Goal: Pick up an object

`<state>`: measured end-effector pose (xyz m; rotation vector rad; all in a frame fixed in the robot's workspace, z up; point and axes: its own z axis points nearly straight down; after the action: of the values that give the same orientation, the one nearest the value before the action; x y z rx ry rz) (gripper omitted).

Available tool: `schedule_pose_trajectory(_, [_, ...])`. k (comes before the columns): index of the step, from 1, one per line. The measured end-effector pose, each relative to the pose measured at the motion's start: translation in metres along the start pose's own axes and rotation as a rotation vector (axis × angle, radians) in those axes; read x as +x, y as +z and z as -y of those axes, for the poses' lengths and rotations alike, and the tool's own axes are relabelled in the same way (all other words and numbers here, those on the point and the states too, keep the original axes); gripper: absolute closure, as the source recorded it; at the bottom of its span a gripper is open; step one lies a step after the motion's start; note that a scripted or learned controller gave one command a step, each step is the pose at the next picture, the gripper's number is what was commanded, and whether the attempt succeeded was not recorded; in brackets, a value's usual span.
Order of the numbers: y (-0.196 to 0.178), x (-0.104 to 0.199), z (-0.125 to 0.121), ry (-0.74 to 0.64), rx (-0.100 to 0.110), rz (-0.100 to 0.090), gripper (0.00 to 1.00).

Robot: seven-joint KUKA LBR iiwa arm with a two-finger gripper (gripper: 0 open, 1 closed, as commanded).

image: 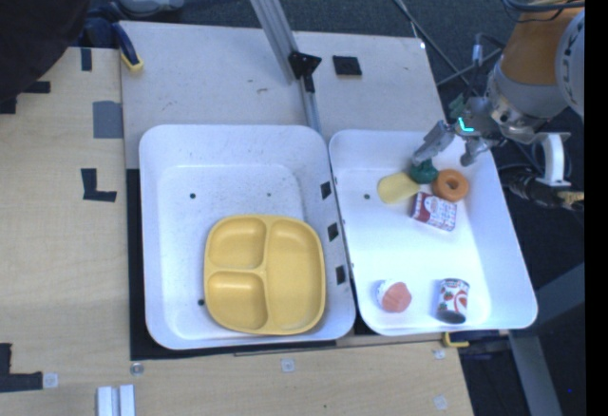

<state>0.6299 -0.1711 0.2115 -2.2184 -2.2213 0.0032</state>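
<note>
My gripper (448,150) hangs open over the far right part of the right bin (366,236), with nothing between its fingers. Just below it lie a yellow lemon-shaped toy (396,187), a small green piece (424,173) and an orange doughnut (451,184), close together. A red and white packet (434,211) lies a little nearer the front. At the bin's front sit a red and white round toy (392,296) and a small can (452,300).
The left bin (171,167) holds a yellow divided plate (265,274). A metal pole (271,10) slants across the bench behind the bins. Cables run over the dark floor at the back and right.
</note>
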Motion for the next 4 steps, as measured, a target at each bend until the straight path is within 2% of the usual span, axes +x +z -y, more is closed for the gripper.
schedule_pose_trajectory(1, [-0.001,0.000,0.000,0.000,-0.002,0.000,0.00])
schedule_pose_trajectory(2, [0.046,-0.006,-0.004,0.000,0.002,0.001,0.00])
schedule_pose_trajectory(3, [0.103,0.004,0.001,-0.001,0.004,0.000,0.00])
schedule_pose_trajectory(4, [0.127,0.005,0.000,-0.001,-0.004,0.002,0.00])
